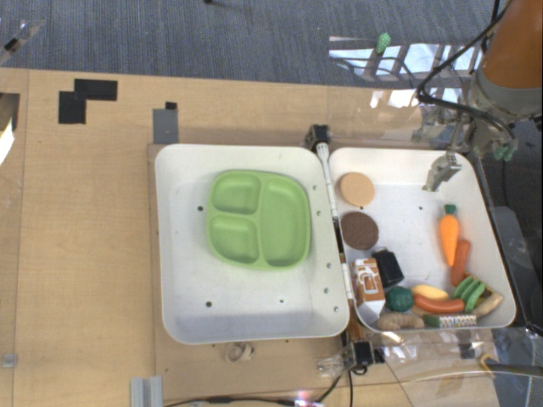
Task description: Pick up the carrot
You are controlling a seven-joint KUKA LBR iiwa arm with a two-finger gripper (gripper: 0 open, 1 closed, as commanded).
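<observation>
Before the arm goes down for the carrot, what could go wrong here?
1. The carrot lies against a red-brown piece, so the tool could catch or push that instead.
2. The carrot is close to the right bin's wall; a finger might strike it.
3. The carrot's tapered shape may slip out.

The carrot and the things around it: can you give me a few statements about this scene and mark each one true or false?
1. The carrot lies in the right bin. True.
2. The gripper is holding the carrot. False: it is above the bin's far edge, apart from the carrot.
3. The green divided plate sits in the left bin. True.
4. The carrot rests on the green plate. False: it lies on the right bin's floor, near the right wall.
5. Two round discs, one tan and one dark brown, lie near the right bin's left wall. True.
</observation>
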